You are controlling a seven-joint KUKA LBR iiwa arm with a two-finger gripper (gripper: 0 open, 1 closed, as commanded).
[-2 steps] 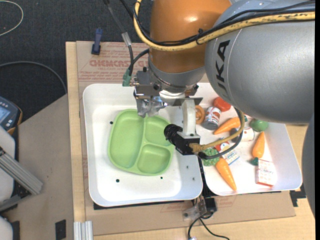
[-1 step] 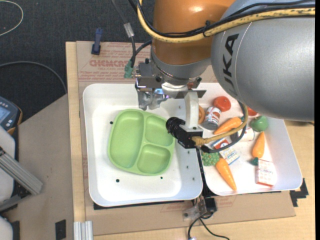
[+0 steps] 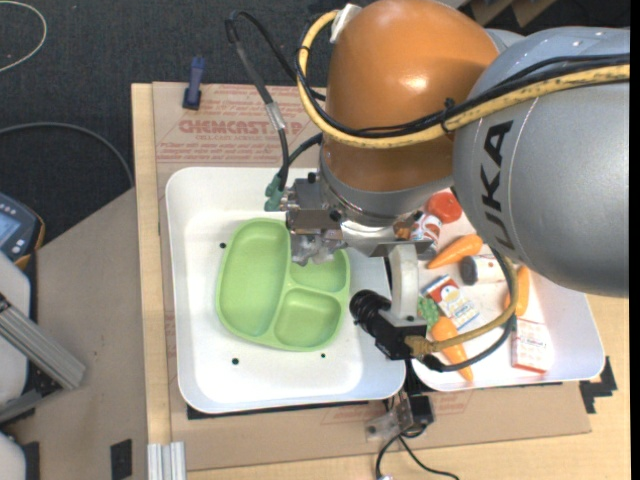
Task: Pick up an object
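A light green divided plate lies in the left white bin, a little right of its middle. My gripper hangs under the big orange wrist, right over the plate's upper right rim, and I see nothing held in it. The arm covers much of the right bin. Beside the arm there lie an orange carrot, a small colourful box, a second carrot with a green top, a red-and-white packet and a red-orange piece.
Both bins rest on a cardboard sheet with red print. A blue clip lies at its far left corner. Cables run over the dark floor to the left, and bare white bin floor surrounds the plate.
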